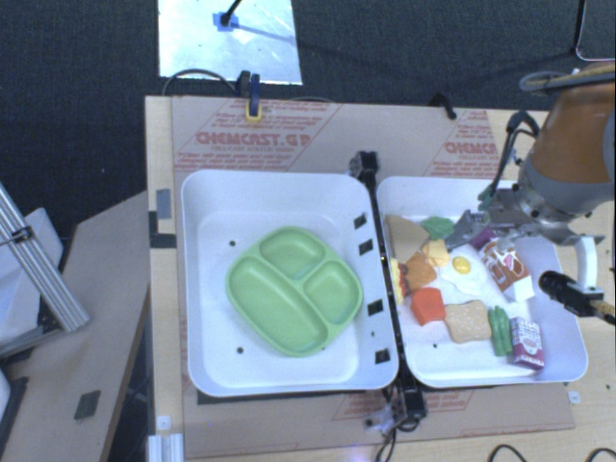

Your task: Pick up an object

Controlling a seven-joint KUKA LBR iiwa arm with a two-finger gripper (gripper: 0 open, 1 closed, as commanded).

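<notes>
Evidently hovering the grey two-finger gripper (474, 227) beside the small green plastic toy piece (438, 226), probably lining up a grab; grip state impossible to tell.

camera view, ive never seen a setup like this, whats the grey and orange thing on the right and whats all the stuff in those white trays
It is a robot arm, seen by one camera fixed above the bench, looking down at a slant. Its gripper hangs over the right bin. That bin holds toy food: a fried egg, a slice of toast, a red block, green beans and small packets. The left bin holds a green divided plate. I cannot tell whether the gripper holds anything.
</notes>
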